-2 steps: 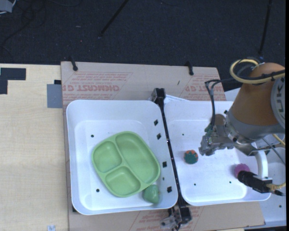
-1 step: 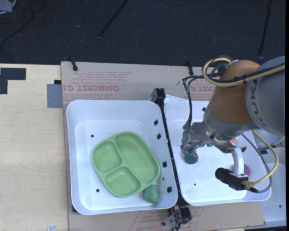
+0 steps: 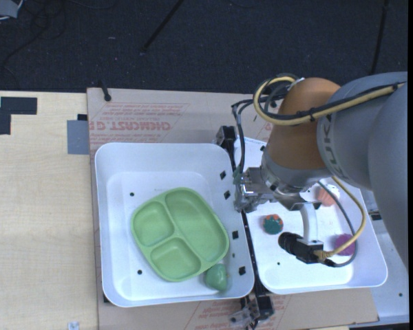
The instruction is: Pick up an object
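The grey arm [image 3: 358, 136] hangs over much of the right bin [image 3: 289, 277], with its gripper [image 3: 249, 192] at that bin's left wall; I cannot tell whether it is open or closed. Left of the gripper, the left bin [image 3: 117, 170] holds a green divided plate [image 3: 179, 234]. A green lump [image 3: 217, 278] lies down-left of the gripper, against the plate's edge. Just down-right of the gripper lies a small green-and-red object [image 3: 272, 223]. Farther right are a purple piece [image 3: 343, 241] and a pinkish piece [image 3: 324, 197].
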`<state>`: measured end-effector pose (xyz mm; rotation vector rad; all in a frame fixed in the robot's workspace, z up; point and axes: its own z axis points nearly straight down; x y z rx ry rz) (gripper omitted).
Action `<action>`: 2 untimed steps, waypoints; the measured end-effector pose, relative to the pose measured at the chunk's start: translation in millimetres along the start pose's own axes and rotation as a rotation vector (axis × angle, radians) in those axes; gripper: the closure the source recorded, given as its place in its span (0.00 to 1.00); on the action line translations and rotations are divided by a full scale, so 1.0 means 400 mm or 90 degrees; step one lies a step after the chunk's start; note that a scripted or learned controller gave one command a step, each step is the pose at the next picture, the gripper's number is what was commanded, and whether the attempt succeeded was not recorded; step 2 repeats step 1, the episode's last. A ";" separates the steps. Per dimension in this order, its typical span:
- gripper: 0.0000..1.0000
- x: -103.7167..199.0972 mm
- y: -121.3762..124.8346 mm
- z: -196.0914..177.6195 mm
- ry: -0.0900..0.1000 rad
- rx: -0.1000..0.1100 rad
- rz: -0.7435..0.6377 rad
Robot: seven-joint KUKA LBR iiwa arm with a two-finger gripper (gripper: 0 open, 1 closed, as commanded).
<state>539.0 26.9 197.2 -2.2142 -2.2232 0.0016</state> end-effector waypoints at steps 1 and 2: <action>1.00 0.113 0.036 0.006 -0.001 0.000 0.001; 1.00 0.113 0.036 0.006 -0.001 0.000 0.001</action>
